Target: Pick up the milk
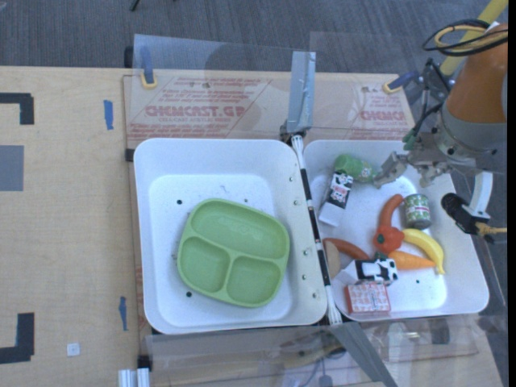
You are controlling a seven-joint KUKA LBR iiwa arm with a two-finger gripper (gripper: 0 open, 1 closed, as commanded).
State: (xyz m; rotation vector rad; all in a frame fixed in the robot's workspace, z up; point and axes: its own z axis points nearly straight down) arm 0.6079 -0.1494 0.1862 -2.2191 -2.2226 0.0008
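Nearest the camera in the right bin (472,297) lie a red packet (368,298), a toy cow (377,269), a carrot (413,259) and a banana (427,246). The milk carton (337,198) lies further back against the left wall, so a finger may jam on the wall. Beyond, the gripper (413,168) hovers open and empty, near a green toy (350,166).

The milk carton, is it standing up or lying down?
Lying down: the milk carton rests on its side, against the right bin's left wall.
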